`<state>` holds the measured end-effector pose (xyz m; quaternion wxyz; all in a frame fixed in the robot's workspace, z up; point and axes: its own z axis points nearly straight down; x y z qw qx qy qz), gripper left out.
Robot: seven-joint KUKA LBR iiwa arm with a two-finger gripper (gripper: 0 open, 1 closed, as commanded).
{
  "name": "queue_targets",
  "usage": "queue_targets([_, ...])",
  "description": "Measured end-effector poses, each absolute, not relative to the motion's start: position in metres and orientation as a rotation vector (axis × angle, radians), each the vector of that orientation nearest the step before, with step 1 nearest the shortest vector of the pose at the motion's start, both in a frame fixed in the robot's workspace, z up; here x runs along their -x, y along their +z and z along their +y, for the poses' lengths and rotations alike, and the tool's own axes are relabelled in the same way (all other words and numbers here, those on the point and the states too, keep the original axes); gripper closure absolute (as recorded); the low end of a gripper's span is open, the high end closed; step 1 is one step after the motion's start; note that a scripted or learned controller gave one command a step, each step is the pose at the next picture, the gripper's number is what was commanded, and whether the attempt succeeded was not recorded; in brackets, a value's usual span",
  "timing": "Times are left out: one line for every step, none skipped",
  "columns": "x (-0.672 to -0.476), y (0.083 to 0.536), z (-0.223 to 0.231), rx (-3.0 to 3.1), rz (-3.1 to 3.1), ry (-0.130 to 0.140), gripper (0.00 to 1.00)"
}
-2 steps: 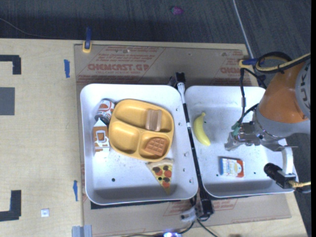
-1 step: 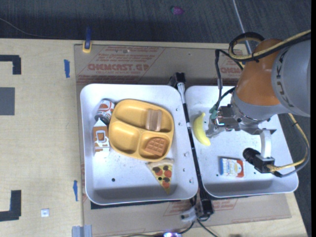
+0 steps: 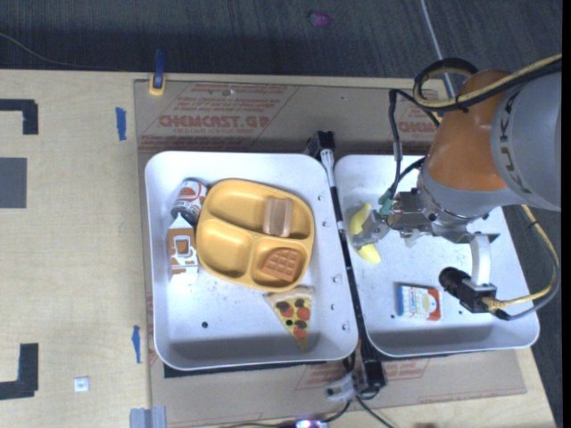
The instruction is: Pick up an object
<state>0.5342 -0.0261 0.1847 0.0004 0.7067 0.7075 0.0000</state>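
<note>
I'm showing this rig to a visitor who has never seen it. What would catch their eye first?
Probably the big grey and orange arm reaching in from the right over the right bin, its gripper by a yellow banana. Next, the yellow divided plate in the left bin, with a pizza slice just below it.

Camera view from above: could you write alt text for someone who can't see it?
A grey and orange robot arm reaches from the right into the right-hand white bin, its gripper at a yellow banana-like toy, near a small packet. The left bin holds a yellow divided plate, a toy pizza slice and a small can.
</note>
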Motion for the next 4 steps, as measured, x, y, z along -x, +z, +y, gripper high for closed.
queue_targets([-0.534, 0.185, -0.026, -2.220, 2.222, 0.000, 0.00])
queue_targets([-0.534, 0.185, -0.026, -2.220, 2.222, 0.000, 0.00])
queue_targets([-0.534, 0.185, -0.026, -2.220, 2.222, 0.000, 0.00])
queue_targets([-0.484, 0.100, -0.091, -2.219, 2.221, 0.001, 0.00])
